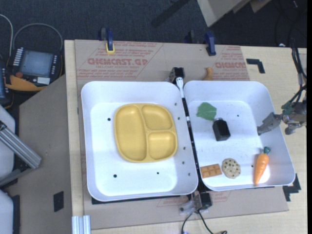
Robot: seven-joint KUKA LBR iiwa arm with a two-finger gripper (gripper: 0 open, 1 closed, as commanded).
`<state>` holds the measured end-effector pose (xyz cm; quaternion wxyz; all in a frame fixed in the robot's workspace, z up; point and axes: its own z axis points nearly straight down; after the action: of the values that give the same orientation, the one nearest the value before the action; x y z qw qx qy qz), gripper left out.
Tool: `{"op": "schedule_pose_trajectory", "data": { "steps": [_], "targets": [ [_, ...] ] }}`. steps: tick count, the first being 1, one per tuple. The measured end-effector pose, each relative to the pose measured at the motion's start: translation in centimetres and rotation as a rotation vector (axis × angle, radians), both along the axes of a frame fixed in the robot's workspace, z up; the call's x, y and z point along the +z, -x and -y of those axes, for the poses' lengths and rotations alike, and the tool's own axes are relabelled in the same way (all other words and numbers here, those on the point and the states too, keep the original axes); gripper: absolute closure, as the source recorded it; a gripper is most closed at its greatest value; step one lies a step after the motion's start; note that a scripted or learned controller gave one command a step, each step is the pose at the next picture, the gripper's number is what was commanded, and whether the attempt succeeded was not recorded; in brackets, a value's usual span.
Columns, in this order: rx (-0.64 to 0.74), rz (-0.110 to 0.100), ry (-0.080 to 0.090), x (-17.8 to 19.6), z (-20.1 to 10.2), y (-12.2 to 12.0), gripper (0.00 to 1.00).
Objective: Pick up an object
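Hovering at the three o'clock rim of the right bin [273, 99], the gripper [275, 121] sits low over the bin's edge, and I cannot tell whether it is spread or pressed together; nothing is visibly caught in it. The candidates for picking all lie in that bin: a carrot [262, 166] just toward six o'clock from the gripper, a black block [221, 129] near the middle, a green leaf [206, 111] toward eleven o'clock of the block, and a cookie [231, 168] and a cracker [211, 170] side by side along the six o'clock wall. The left bin [97, 130] carries a yellow divided plate [145, 131]. The carrot looks the nearest target, but it rests close against the sloping wall, so a descent there could strike the rim or nudge it aside. The flat cracker and cookie would likely slip from a pinch.
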<state>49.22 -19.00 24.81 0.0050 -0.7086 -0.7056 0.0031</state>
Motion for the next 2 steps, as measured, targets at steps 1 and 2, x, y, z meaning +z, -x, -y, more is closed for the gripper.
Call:
{"op": "schedule_pose_trajectory", "data": {
  "steps": [1, 2],
  "targets": [
    [0.004, 0.012, 0.003, 0.6, 0.0, -0.3, 0.0],
    [0.004, 0.006, 0.0, -5.7, -0.3, -0.5, 0.0]
  ]
}}
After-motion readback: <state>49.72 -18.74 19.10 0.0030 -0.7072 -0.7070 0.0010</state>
